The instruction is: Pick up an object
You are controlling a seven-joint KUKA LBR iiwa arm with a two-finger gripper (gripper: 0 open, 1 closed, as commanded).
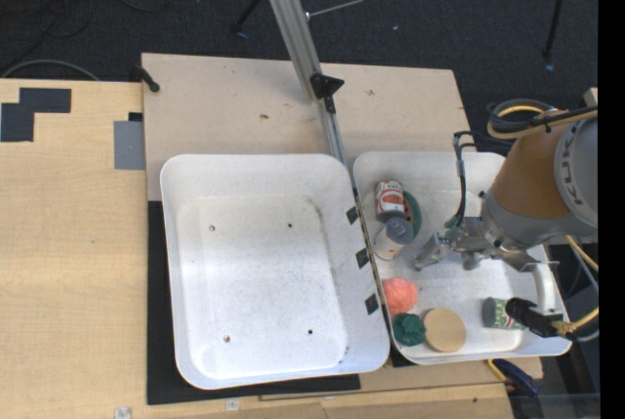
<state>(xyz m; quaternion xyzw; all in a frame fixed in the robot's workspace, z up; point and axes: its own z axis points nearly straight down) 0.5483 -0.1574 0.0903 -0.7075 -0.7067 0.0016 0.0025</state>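
1. Camera view, looking down on both bins. The arm (532, 183) reaches in from the right, and the gripper (441, 251) is low over the middle of the right bin (469, 285).
2. Jaw state: from this slant I cannot tell whether it is open or closed. I can make out nothing caught in it, so I'm not calling a hold.
3. Everything to pick is in the right bin. A can (391, 201) with a red label lies along the bin's left wall, with a grey cap (397, 231) just below it. Both are near the gripper, on its left.
4. Toward the front of that bin are a pink ball (399, 294), then a green lump (409, 328), and a tan disc (445, 329) touching the lump's right side. All three are a little apart from the gripper.
5. The left bin (254, 261) has nothing in it that I'd go for.
6. My read on the step: this is the approach, or the bottom of a grasp try. Nothing is lifted, so the pick is not done.
7. The next move calls for a target. The can and cap are closest, but they sit against the wall and leave little room on that side. The pink ball has more clear floor around it. Either way, I'd centre over one item, close on it, then lift straight up and check that it comes along.
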